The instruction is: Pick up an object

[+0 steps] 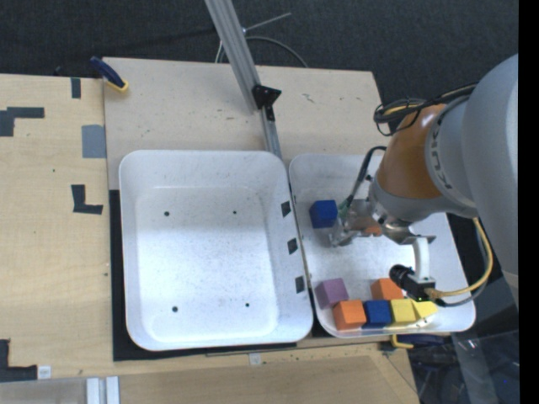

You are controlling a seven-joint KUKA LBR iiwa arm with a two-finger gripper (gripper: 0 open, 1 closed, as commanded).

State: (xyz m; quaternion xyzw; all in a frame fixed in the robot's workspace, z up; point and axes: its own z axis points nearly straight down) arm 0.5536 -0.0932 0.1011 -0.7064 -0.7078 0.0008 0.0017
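Gripper [344,230] low in right bin [320,171], blue cube [322,214] just beside.

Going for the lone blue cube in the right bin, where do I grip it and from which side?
Take the blue cube from above, across two opposite flat faces. It sits alone on the right bin floor, apart from the cluster of blocks at the near wall, so both sides look free. The gripper is already beside it.
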